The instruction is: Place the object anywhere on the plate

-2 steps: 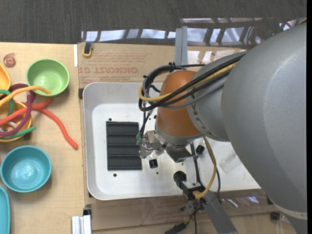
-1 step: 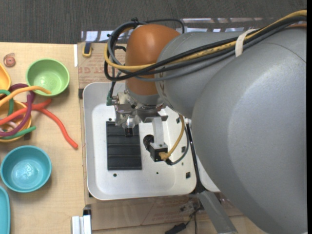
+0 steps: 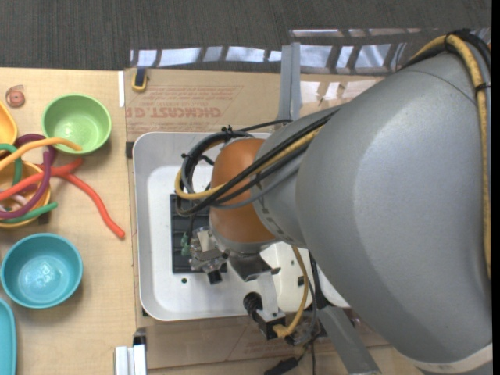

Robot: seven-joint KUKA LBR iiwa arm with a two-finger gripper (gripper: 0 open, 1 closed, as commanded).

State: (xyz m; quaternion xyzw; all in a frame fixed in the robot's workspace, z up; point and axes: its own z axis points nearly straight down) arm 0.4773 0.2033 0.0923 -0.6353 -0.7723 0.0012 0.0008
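Observation:
My grey arm with its orange band (image 3: 238,198) reaches in from the right and covers most of the left white bin (image 3: 144,225). The gripper (image 3: 187,244) hangs low over the bin's left half, seen from above as a black block with cables around it. The wrist hides what lies under it. A strip of bare white bin floor (image 3: 160,287) is visible to the left of and in front of the gripper. I cannot make out a plate or a loose object in the uncovered part of the bin.
On the wooden bench left of the bin stand a green bowl (image 3: 76,123) and a teal bowl (image 3: 41,270). Coloured ropes (image 3: 47,174) spill from a yellow bowl at the left edge. Cardboard (image 3: 203,104) lies behind the bin.

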